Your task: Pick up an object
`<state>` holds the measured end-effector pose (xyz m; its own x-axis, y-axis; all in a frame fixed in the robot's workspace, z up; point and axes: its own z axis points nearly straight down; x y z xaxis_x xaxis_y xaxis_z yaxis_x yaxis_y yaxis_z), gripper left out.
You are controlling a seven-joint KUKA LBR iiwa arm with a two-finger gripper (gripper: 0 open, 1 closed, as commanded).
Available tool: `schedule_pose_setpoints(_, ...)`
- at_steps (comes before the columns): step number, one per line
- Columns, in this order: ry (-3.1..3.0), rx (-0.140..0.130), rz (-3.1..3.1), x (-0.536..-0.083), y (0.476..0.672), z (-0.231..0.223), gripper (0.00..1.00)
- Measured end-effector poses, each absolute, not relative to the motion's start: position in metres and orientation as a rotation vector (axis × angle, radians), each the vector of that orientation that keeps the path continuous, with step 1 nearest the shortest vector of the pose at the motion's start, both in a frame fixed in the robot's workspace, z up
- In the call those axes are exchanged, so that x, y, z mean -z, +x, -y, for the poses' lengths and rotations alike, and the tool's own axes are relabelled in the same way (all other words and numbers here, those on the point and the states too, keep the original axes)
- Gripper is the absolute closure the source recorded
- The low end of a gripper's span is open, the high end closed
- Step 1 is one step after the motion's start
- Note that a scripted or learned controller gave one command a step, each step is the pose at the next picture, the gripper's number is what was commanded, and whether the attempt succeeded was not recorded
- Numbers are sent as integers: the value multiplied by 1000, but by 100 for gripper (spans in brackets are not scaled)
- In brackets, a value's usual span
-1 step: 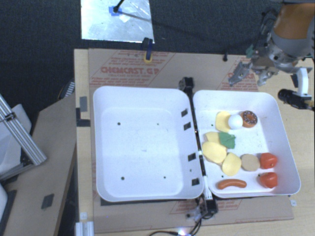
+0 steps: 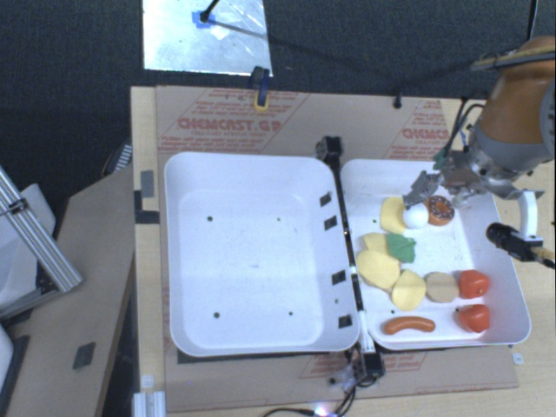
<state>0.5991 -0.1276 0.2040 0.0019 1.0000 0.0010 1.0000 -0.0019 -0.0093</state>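
nothing lifted yet. hovering with hand (image 2: pixel 439 194) over the white ball (image 2: pixel 416 217) in the right bin (image 2: pixel 504 320). cannot tell hand's state.

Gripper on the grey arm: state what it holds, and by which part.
Cannot be told. The gripper hangs over the right white bin, just above the small white ball and the round brown-and-orange piece; no object shows between its fingers.

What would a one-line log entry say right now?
arm: over right bin | end effector: above white ball | left bin: untouched
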Motion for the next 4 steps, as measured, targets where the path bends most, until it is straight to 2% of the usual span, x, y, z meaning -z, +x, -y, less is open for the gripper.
schedule_pose_setpoints(1, -2210, -4, 2223, -102, 614, 94, 0)
schedule_pose_setpoints(2, -2219, 4, 2229, -119, 617, 96, 100)
schedule_pose_setpoints(3, -2228, -3, 2219, -100, 630, 167, 100)
schedule_pose_setpoints(4, -2216, -5, 2215, -83, 527, 132, 100)
